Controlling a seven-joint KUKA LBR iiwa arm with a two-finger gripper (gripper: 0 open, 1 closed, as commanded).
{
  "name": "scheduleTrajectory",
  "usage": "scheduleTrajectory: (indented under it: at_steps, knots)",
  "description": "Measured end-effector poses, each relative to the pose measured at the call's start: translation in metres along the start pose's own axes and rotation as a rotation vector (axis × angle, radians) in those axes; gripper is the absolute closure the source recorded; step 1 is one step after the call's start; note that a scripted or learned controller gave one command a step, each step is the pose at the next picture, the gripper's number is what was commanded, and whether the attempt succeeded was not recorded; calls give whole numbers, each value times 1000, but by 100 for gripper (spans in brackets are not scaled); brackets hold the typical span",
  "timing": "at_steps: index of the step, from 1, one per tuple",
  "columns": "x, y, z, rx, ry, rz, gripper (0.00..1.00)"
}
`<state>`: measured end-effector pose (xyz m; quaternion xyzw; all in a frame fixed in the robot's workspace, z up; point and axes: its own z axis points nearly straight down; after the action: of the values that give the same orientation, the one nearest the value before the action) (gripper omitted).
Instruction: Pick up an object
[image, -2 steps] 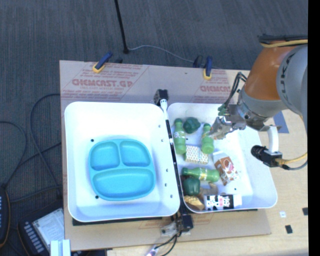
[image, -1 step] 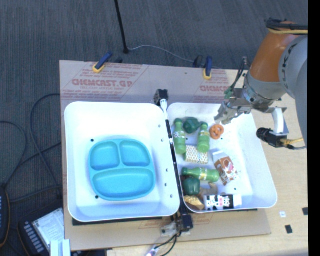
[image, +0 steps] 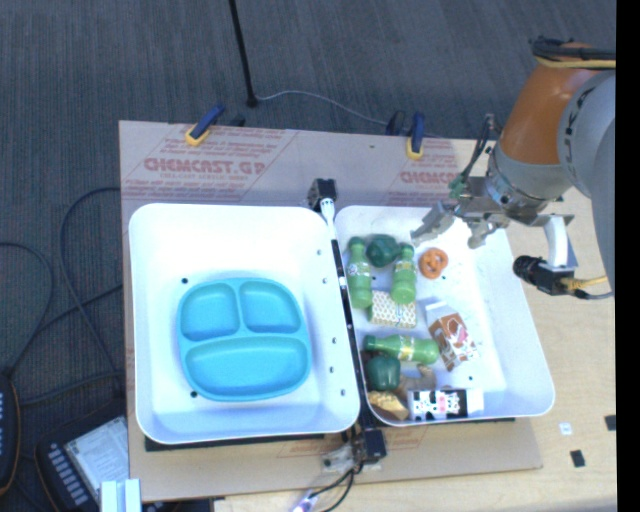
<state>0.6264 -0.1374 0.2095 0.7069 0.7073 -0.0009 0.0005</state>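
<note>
arm over the right bin's far end, jaws spread, nothing held

gripper (image: 458, 228) sits above the back part of the right bin (image: 505, 330), fingers (image: 432, 222) splayed wide apart with bare white bin floor showing between them. no object between the fingers. grey arm with orange band (image: 540, 110) comes in from the upper right.

objects for picking all lie in the right bin, crowded toward its left wall:
- small orange round piece (image: 432, 262), just below the gripper's left finger, apart from it.
- dark green lump (image: 381, 250) near the back left, with light green pieces (image: 358, 275) beside it and a light green bottle shape (image: 403, 282) to its right.
- pale waffle-like block (image: 394, 315) in the middle.
- brown and white packet (image: 452, 338) to the right of centre, tilted.
- green bottle lying on its side (image: 405, 349), another dark green lump (image: 382, 372) below it.
- tan piece (image: 388, 404) and a black and white printed card (image: 443, 403) at the near edge.

left bin (image: 150, 300) holds a blue divided tray (image: 243, 338) with three compartments, lying flat.

both bins rest on a brown board (image: 200, 165) fixed with clamps (image: 205, 124) at the back edge. cables run over the dark floor to the left.
</note>
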Motion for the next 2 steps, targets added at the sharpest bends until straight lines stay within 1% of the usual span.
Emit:
scheduleTrajectory:
  at_steps: [1, 2]
  knots:
    - [5, 14, 108, 0, -1, 0, 0]
    - [6, 13, 99, 4, -1, -2, 100]
